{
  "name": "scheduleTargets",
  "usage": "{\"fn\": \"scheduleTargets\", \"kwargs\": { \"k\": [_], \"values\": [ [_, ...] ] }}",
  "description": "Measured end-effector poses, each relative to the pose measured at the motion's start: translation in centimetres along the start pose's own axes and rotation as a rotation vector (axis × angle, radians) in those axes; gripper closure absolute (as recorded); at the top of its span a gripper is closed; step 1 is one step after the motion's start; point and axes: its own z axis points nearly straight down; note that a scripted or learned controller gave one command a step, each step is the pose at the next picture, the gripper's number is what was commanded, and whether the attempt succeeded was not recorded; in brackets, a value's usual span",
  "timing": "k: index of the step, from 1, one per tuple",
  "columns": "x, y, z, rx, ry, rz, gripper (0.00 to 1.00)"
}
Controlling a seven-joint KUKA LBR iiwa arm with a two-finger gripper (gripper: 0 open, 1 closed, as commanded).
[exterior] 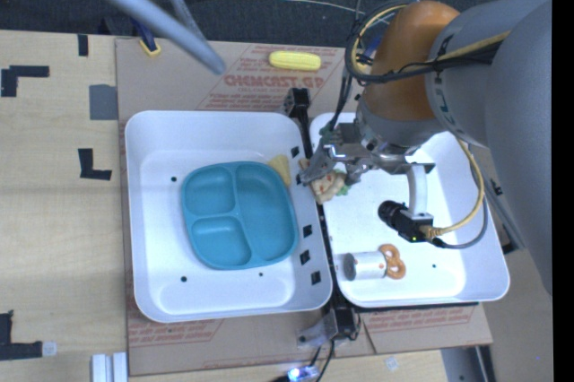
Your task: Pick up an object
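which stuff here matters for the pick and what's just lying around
For the pick: tool; small pale object by the tool in the right bin; silver cylinder; orange pretzel-shaped piece.

Lying about: blue divided plate in the left bin; yellow object on the cardboard.

A blue divided plate (239,215) lies in the left bin (148,192). A yellow piece (294,60) rests on the cardboard (260,80) beyond the bins.
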Motion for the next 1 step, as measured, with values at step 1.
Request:
{"fn": "scheduleTargets", "kwargs": {
  "k": [1],
  "values": [
    [4.59,0.29,-0.48,0.0,0.0,0.0,1.0]
  ]
}}
